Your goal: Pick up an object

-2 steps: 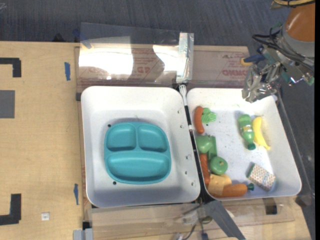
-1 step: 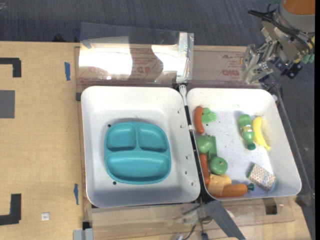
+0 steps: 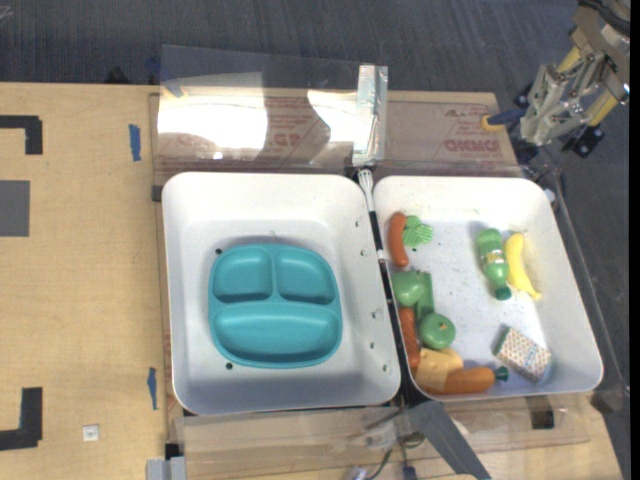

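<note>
Carrot (image 3: 470, 379) beside patterned block (image 3: 524, 353)

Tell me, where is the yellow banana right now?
The yellow banana lies in the right-hand bin, toward its far right side, right beside a green bottle on its left.
</note>
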